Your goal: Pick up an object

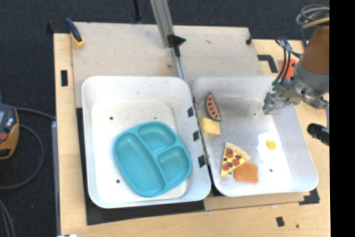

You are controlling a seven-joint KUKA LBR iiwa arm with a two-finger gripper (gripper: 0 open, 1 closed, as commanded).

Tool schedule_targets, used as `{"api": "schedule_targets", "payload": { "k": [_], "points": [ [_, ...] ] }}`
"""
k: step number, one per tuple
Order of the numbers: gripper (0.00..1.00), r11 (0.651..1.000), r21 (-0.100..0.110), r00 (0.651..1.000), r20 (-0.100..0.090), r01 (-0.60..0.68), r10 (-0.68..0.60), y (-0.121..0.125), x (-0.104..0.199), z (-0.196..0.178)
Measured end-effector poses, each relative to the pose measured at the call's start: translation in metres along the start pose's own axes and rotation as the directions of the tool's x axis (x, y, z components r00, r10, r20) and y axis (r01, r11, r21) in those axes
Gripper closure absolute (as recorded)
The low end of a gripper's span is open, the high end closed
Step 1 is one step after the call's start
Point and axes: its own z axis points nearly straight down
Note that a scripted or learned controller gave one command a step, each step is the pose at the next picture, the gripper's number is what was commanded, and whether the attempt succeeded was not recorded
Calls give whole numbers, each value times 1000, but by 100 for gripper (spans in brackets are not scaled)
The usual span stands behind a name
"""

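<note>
A pale wooden bench [64,136] bears two shallow white bins. The left bin [100,91] sits touching the right bin [299,141]; a grey metal post [158,0] rises behind the left bin's far edge.

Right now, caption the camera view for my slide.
Arm's hand above right bin with toy foods; blue plate in left bin.

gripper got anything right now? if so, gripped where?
Nothing held. The gripper hangs over the right bin near its far right edge, with no object between its fingers; the toy food lies apart, nearer the camera.
</note>
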Motion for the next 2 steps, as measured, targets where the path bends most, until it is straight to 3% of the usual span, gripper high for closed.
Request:
{"api": "schedule_targets", "payload": {
  "k": [2],
  "points": [
    [100, 1000, 2, 1000, -1, 4, -4, -4, -2, -80]
  ]
}}
